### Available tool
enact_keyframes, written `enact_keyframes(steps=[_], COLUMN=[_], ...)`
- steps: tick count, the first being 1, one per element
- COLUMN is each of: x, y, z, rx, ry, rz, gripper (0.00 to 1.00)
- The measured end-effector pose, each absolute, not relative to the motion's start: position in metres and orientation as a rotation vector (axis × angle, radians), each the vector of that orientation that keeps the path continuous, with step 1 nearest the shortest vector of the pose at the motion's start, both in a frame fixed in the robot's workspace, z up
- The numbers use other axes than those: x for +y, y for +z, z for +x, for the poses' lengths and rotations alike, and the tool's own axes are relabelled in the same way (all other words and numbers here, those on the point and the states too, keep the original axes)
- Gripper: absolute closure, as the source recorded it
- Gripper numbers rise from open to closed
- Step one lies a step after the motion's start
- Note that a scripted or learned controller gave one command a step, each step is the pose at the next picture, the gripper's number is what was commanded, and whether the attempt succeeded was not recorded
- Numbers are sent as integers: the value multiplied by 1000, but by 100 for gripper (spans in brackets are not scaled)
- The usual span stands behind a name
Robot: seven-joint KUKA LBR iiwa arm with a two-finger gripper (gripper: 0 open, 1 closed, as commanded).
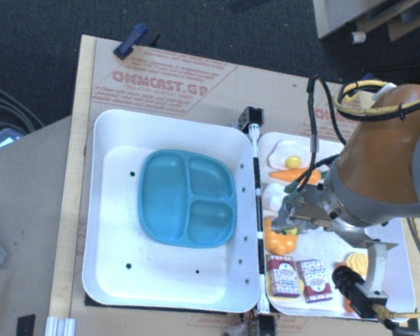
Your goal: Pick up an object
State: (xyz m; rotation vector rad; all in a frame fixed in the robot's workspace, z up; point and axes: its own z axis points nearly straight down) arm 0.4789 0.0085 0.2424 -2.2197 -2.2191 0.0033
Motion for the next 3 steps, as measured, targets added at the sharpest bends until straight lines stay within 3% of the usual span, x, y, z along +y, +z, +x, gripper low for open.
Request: enact_keyframes(steps=[1,2,3], x=[22,12,9], y=[251,244,252], z=[479,505,479], rx=[-2223,-2222,-2218], ry=[-1,0,3], rz=[-2221,-2223,-2220], gripper=[100,100,100])
